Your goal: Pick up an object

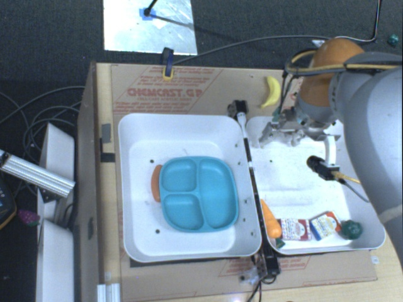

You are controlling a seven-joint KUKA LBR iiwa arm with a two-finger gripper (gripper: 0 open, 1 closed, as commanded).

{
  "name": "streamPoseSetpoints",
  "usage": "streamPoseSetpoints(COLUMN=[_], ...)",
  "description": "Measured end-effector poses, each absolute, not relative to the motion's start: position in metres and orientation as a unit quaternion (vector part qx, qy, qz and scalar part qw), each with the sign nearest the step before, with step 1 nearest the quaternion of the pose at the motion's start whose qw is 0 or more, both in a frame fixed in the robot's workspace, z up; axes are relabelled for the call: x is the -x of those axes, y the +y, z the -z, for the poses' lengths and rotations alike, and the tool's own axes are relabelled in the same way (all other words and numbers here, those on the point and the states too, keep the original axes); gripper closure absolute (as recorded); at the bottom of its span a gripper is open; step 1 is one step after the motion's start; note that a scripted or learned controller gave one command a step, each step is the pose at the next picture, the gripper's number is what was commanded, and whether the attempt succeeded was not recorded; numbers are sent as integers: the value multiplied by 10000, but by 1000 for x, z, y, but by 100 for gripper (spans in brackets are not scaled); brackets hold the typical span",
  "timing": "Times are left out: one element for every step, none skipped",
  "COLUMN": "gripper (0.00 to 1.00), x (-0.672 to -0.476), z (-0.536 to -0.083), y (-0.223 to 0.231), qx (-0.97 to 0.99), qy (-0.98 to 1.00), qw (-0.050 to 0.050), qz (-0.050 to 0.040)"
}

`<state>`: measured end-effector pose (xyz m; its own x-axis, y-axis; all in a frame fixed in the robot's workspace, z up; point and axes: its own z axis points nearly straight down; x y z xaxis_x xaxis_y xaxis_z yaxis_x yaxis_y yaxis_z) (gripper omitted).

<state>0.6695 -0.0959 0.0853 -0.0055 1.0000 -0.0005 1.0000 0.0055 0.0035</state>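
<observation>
Whether the jaws are open or closed cannot be told from this angle. The gripper [284, 134] is low over the far left corner of the right bin [296, 190], close to the wall that it shares with the left bin [135, 168].

The loose things in the right bin lie well apart from the gripper, along the near edge. An orange carrot [269, 219] lies against the dividing wall. Just beside it is a red-and-white packet [295, 229], then a second small packet [324, 225], and a dark green ball [351, 229] sits in the near right corner.

In the left bin a blue divided plate [198, 192] lies flat, and an orange piece [155, 182] shows from under its left edge. A yellow toy banana [272, 92] lies on the cardboard [176, 90] beyond the bins.
</observation>
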Motion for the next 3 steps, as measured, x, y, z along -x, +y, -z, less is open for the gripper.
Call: streamPoseSetpoints(gripper=[0,0,0], x=[-651,-667,-669], z=[-85,-85,-85], y=[-87,-116,-87], qx=[-7063,-7064,-7052], qy=[7080,7078,7090], qw=[10,17,10], qz=[-5,-7,-10])
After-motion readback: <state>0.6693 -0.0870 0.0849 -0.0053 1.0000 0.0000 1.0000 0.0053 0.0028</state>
